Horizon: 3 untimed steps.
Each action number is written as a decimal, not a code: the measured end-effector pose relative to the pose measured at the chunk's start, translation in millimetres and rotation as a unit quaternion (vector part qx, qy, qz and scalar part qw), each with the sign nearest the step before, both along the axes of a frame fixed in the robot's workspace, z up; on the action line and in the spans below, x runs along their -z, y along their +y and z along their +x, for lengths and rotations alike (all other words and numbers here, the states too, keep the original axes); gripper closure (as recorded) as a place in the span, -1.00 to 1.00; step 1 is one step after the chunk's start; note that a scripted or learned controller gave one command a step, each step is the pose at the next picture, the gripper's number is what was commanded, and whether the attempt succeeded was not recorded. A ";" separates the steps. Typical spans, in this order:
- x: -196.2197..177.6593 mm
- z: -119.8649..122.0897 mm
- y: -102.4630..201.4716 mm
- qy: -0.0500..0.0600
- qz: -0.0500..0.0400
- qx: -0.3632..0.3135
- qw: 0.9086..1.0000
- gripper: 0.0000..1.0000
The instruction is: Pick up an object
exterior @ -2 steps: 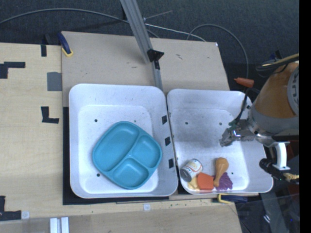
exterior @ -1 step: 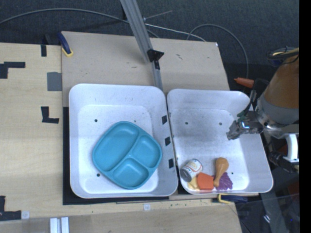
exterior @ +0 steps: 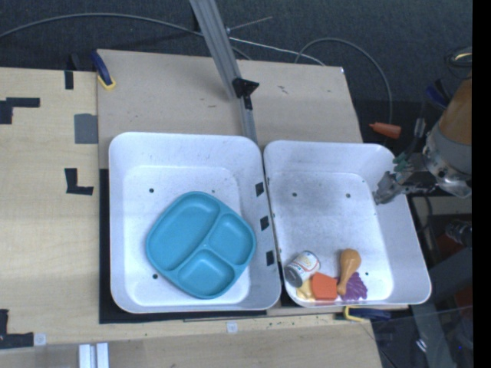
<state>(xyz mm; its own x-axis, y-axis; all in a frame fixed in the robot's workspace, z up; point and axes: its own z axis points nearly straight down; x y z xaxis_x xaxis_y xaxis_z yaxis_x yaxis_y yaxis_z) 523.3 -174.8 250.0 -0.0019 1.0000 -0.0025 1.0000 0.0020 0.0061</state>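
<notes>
Gripper (exterior: 386, 186): hanging over R bin (exterior: 399, 228) rim at 3 o'clock, grasping nothing; fingers' state too blurred to tell. Candidates crowding R bin at 6 o'clock: can (exterior: 302, 266), orange block (exterior: 324, 287), drumstick (exterior: 349, 264), purple item (exterior: 355, 287), prob. grapes. Blue tray (exterior: 200, 244) sitting in L bin (exterior: 130, 205).

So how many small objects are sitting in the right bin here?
4, all clustered at its near edge: a can, an orange block, a drumstick and purple grapes. Something yellowish peeks out beside the block, so more may be hidden.

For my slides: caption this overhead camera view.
Gripper at right bin's edge; toys clustered in its near corner; blue tray in left bin.
</notes>
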 end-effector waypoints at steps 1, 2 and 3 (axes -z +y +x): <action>14.9 18.8 51.6 0.004 0.002 -0.002 1.000 1.00; 10.9 41.0 95.6 0.003 0.002 -0.002 1.000 1.00; 8.6 50.5 142.1 0.004 0.002 -0.002 1.000 1.00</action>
